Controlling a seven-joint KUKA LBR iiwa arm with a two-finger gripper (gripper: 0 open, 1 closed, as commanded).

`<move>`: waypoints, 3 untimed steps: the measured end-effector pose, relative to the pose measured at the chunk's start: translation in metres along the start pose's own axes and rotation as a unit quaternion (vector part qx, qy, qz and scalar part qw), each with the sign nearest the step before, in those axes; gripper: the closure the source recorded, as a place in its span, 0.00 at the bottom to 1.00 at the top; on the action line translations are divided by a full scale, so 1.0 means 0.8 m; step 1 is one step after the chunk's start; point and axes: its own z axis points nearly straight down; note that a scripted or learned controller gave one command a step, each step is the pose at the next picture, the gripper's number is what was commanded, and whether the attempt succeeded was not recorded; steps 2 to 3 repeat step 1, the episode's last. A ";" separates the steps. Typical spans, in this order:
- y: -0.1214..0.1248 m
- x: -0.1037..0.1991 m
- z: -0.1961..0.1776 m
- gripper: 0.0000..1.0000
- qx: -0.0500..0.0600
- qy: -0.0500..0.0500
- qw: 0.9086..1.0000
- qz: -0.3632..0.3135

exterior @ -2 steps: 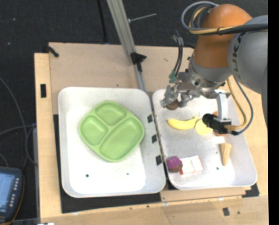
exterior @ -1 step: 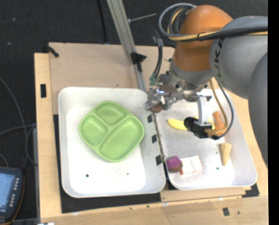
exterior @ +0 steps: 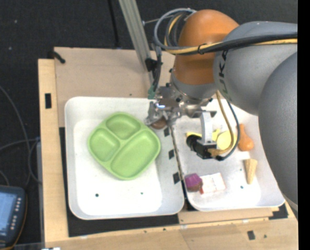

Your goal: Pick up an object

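arm (exterior: 259, 66) comes in from the right, orange band (exterior: 204, 40) above the wrist. gripper (exterior: 157, 111) sits low over the top right corner of the left bin (exterior: 82, 191), by the wall shared w/ the right bin (exterior: 233, 199). gripper state: can't tell, too cluttered and dark at the tip to see how wide it is or if it has anything.

small brown obj (exterior: 156, 123) is right under/at the gripper tip, in the left bin, just beside the top right edge of the green divided plate (exterior: 124, 146). can't tell if it's gripped or only touching. shape too small to id.

plate lies flat mid left bin, 3 compartments, tilted diag.

right bin: purple block (exterior: 193, 181) near the front left, touching a white card w/ red print (exterior: 213, 183) on its right. tan cone (exterior: 250, 170) toward the right side, pointing to the front. orange gourd-shaped obj (exterior: 244, 138) behind the cone, apart from it. yellow obj (exterior: 224, 138) just left of the orange one, partly hidden by robot parts.
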 end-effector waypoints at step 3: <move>0.000 -0.003 0.000 0.00 0.000 0.000 1.000 0.002</move>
